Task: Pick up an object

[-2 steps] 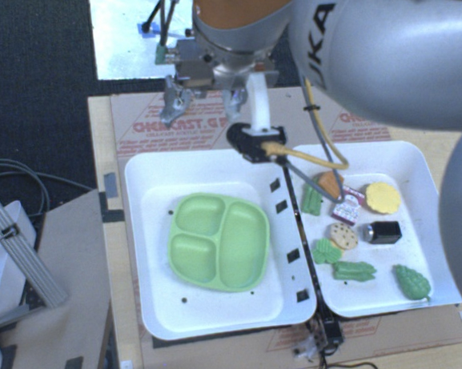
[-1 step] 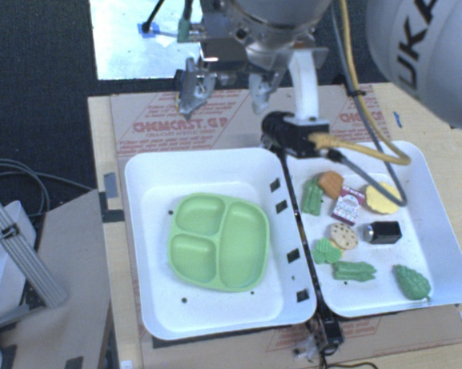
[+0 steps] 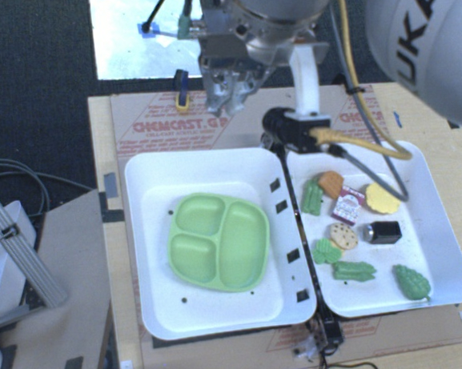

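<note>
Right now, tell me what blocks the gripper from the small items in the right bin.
Nothing visible does. The gripper sits up above the bins' far edge, and the items, like the black block, lie uncovered in the right bin.

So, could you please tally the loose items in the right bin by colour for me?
Green: 4, a piece by the divider, a small one, a long one, a knobbly one
Orange: 1
Yellow: 1
Red and white: 1
Tan: 1
Black: 1
Total: 9
</note>
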Robot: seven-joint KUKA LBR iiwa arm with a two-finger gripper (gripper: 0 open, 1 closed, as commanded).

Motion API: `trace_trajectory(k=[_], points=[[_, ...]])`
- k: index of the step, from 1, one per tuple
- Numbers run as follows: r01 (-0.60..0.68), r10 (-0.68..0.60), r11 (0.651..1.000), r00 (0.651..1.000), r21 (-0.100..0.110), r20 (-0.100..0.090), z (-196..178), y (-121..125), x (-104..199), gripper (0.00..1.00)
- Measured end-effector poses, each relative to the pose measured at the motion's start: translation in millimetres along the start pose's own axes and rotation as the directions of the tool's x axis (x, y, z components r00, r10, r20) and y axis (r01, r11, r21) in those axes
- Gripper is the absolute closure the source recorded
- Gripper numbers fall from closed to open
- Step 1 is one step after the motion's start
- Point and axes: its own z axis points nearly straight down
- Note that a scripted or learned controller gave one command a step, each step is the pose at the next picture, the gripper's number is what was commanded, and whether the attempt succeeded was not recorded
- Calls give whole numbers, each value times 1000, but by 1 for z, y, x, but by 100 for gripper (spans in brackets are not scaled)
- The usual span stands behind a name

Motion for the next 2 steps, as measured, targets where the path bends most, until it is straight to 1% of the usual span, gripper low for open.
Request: trace_trajectory(k=[2], points=[[11,-11,1000,1000,-3,-1,-22,1,1,100]])
